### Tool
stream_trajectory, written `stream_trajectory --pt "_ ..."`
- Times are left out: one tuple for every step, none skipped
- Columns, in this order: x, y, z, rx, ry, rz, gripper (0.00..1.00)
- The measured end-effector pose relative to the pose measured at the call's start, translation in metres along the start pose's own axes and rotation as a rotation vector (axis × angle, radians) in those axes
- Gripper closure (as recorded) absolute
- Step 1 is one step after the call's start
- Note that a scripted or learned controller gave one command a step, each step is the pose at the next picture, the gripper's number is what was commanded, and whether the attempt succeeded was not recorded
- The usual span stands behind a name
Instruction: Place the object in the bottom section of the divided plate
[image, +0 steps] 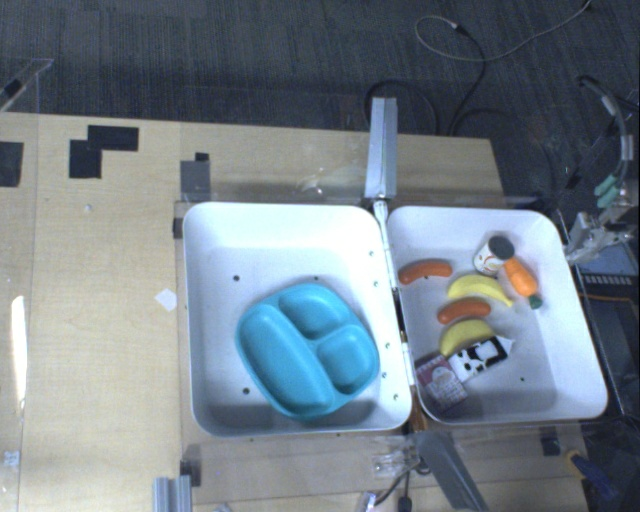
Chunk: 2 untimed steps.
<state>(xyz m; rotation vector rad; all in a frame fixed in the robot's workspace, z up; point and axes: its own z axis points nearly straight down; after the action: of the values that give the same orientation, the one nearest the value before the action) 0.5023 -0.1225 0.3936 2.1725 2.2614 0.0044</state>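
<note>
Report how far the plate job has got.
Nothing looks done: the blue divided plastic plate in the left white bin holds no item in any section. Nothing is in hand. The toy food, including a yellow banana and an orange carrot, lies in the right white bin, so picking and placing remain.

Glossy blue plastic divided plate (308, 349), smooth white plastic bins (210, 330), pale matt wooden bench (100, 300)

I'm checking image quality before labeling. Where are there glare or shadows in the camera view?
Camera view: a bright glare streak lies on the bench at far left; the blue divided plate casts a soft shadow on the left bin; the small toys in the right bin look slightly soft.
</note>
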Motion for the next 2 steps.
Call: stream_trajectory --pt "0.0352 0.0168 0.11 0.002 0.001 -0.061 1.0" --pt "0.0348 0.0168 0.1098 0.001 0.001 -0.06 0.0"
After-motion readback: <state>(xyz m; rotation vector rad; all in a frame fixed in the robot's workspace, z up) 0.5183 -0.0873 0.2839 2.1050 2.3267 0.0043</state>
